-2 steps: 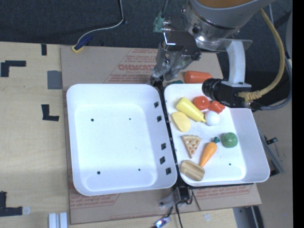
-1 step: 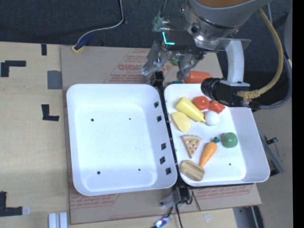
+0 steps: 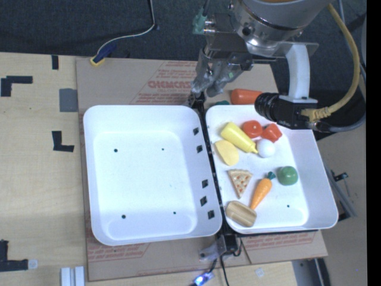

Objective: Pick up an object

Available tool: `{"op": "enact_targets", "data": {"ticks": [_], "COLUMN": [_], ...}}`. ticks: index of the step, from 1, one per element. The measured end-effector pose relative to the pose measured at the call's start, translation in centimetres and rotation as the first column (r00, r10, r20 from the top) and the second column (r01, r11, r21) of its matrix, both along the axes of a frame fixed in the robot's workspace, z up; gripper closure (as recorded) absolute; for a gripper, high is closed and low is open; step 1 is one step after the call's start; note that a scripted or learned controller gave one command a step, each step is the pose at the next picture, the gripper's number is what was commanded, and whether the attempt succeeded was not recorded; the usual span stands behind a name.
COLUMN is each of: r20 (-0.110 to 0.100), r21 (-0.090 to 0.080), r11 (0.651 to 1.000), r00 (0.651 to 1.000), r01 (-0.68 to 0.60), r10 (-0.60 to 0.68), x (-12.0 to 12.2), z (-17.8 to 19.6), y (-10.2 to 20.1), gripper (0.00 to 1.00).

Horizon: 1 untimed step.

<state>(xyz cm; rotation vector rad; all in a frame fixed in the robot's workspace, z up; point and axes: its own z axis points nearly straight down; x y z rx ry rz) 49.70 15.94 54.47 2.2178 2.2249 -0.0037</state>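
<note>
Starting at the near edge of the bench, two shallow white bins sit side by side on a sheet of printed cardboard (image 3: 149,88), the left bin (image 3: 95,159) and the right bin (image 3: 312,177), their inner rims touching along a row of small black clips. All the toy food lies in the right bin. Nearest is one tan bread roll (image 3: 240,213), and just beyond it one orange carrot (image 3: 261,192) with a green top, lying tilted. Beside the carrot sit one triangular cracker-like wedge (image 3: 239,182) and one green round vegetable (image 3: 287,176). Farther back come one pale yellow potato-like piece (image 3: 227,152), one white egg (image 3: 266,149), and one yellow corn cob (image 3: 238,137) lying slantwise, its tip touching the egg. Behind those are two red pieces close together, a round tomato (image 3: 251,128) and a smaller red chunk (image 3: 272,132). At the far rim one orange-red piece (image 3: 245,96) lies partly hidden behind the arm's black fitting. Above the far end of the seam between the bins hangs the gripper (image 3: 199,97), its metal fingers pointing down close to the rims; nothing shows between them, and whether they stand apart or together cannot be told.
</note>
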Motion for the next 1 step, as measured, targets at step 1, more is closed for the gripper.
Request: {"op": "enact_targets", "data": {"ticks": [1], "r20": [-0.001], "r21": [0.0], "r11": [1.0], "r00": [1.0], "r01": [0.001], "r10": [-0.001], "x": [0.0], "z": [-0.06], "y": [-0.01], "gripper": [0.0]}}
